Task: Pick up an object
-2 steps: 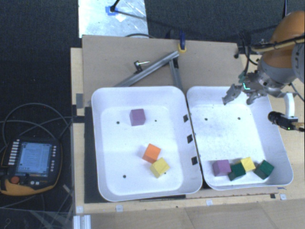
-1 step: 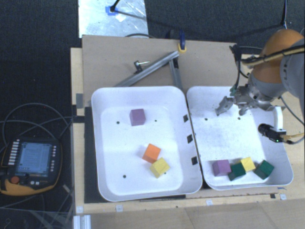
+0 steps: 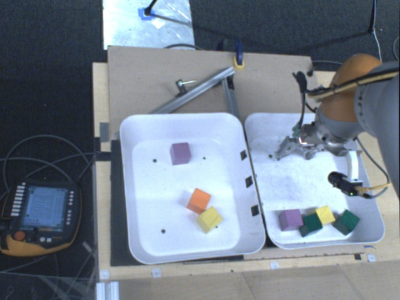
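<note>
Left bin [image 3: 134, 167] held purple cube [image 3: 180, 153], orange cube [image 3: 199, 200] and yellow cube [image 3: 210, 219], spread loose so you'd get clean access to each. Right bin [image 3: 269, 130] had four cubes [image 3: 317, 220] bunched along its near wall. Tool [image 3: 299, 147] hung over bare floor, well apart from them, holding nothing; can't tell its opening.

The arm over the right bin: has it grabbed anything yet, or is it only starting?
Nothing looks picked up yet. The gripper sits low over the bare upper part of the right bin, with no block between its fingers. All blocks lie loose: purple, two green and yellow along that bin's near edge, three more in the left bin. Reaching a block, closing and lifting remain.
</note>
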`<state>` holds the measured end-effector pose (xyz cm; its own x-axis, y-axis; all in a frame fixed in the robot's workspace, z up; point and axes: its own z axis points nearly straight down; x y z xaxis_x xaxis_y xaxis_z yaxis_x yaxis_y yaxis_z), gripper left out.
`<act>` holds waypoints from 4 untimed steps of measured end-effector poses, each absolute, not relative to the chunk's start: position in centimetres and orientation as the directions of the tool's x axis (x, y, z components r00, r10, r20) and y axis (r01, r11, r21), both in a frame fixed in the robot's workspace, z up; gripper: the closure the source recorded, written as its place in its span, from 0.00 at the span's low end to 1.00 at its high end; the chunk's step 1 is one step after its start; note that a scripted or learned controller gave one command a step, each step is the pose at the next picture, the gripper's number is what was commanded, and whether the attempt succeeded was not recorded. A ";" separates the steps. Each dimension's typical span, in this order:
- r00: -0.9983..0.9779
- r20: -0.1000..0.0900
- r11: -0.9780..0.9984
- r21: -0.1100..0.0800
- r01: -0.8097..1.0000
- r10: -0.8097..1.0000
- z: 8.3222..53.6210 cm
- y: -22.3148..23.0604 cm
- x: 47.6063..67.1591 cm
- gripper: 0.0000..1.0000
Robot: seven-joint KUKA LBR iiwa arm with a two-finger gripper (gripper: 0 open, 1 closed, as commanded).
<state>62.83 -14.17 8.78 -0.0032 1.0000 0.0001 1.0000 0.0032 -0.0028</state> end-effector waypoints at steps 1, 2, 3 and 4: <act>-0.006 -0.001 0.006 0.005 1.000 1.000 10.2 -14.2 63.1 1.00; -0.005 -0.002 0.005 0.009 1.000 1.000 16.6 -14.2 63.9 1.00; -0.005 -0.002 0.005 0.008 1.000 1.000 21.1 -14.4 64.4 1.00; -0.005 -0.002 0.005 0.003 1.000 1.000 21.1 -14.4 64.5 1.00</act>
<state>64.51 -14.39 21.13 -0.0052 1.0000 -0.0016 1.0000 0.0052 0.0033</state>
